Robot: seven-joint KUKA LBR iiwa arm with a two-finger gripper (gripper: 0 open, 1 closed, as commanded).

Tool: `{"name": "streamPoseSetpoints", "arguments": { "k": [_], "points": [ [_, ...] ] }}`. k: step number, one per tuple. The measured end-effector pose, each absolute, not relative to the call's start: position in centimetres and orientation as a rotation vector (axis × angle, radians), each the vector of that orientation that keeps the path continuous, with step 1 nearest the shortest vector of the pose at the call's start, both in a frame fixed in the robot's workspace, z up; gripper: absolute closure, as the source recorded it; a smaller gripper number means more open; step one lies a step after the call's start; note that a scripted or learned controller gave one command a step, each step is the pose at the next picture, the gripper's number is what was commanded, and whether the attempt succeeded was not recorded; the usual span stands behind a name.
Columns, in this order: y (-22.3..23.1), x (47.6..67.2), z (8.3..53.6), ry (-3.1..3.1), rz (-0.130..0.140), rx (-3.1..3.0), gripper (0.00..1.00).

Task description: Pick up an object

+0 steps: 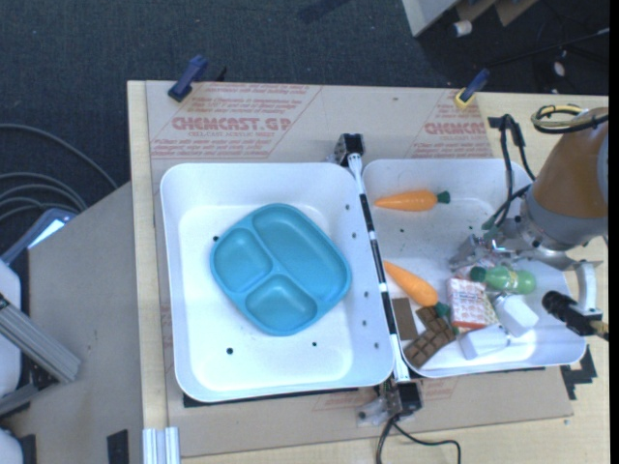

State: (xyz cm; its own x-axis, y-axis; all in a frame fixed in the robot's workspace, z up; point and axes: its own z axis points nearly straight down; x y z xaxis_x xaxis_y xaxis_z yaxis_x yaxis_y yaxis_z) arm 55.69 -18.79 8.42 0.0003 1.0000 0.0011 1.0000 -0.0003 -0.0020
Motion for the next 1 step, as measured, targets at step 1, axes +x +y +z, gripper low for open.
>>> {"name": "streamPoseSetpoints", "arguments": {
  "k": [1],
  "points": [
    [-17.16, 52.13, 8.44, -2.219, 0.001, -2.221, 0.0]
  ]
}}
